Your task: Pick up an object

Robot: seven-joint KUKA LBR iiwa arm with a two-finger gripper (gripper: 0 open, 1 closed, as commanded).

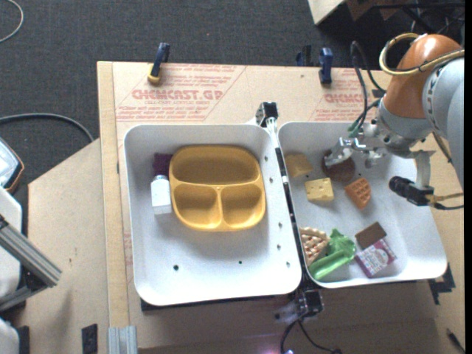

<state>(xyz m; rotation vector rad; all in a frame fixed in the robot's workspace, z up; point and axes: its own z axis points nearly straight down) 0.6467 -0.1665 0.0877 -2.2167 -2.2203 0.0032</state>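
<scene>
My gripper (344,155) is low in the back part of the right bin (420,231), just above a dark brown object (340,171), which it partly hides. Contact with the object cannot be made out. Close by lie a tan bread slice (299,164), a yellow cheese wedge (319,189) and an orange waffle piece (359,192). Nearer the bin's front are a pizza slice (313,243), a green leafy toy (334,255), a brown bar (370,234) and a pink packet (375,258).
The left bin (140,257) holds a yellow divided tray (217,186), a white bottle (161,195) and a purple item (162,161). A ridge (283,190) divides the bins. The arm and its cables (413,116) hang over the right bin's back right corner.
</scene>
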